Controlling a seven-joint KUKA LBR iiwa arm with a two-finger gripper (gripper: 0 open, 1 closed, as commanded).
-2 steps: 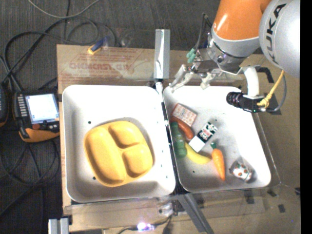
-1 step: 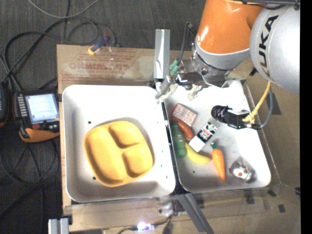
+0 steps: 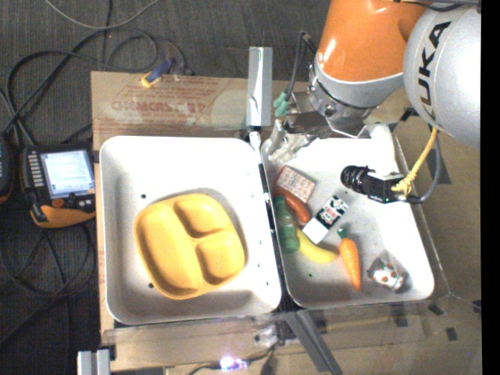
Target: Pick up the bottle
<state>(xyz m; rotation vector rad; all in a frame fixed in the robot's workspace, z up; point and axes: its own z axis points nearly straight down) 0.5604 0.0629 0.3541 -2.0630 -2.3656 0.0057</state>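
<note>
The grey arm bore large black letters, of which "UKA" could be read running down its casing at the frame's right. The brown cardboard behind the bins carried faded red print, too faint to make out. A small box and a black-and-white carton in the right bin showed printing too small to read.
</note>
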